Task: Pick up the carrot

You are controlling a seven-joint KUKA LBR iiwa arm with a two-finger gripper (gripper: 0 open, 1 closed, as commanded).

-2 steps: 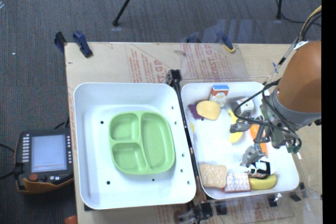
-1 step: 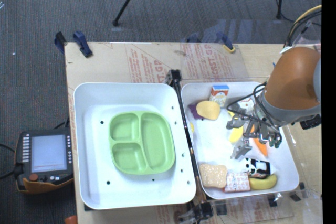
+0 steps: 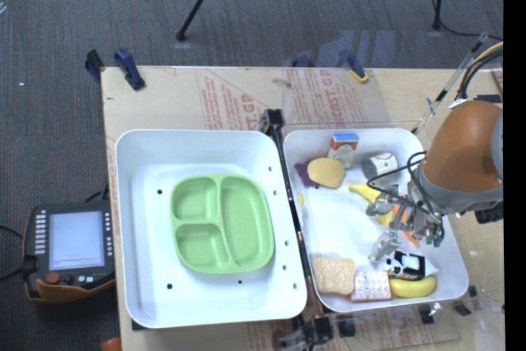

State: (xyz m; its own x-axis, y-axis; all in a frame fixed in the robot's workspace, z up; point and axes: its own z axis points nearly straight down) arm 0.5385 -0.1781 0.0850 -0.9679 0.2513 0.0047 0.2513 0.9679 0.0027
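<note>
Gripper (image 3: 393,241) — low in the right bin (image 3: 329,302), its span not readable, beside an orange sliver, probably the carrot (image 3: 400,214), tucked under the wrist; risk — neighbours crowd close, yellow piece (image 3: 366,193) and banana (image 3: 413,286), so a closing pinch may snag those instead.

The cardboard-topped bench (image 3: 230,99) bears two white bins side by side, the left bin (image 3: 136,177) well away from the fingers (image 3: 386,245), the right bin (image 3: 329,308) beneath them.
</note>
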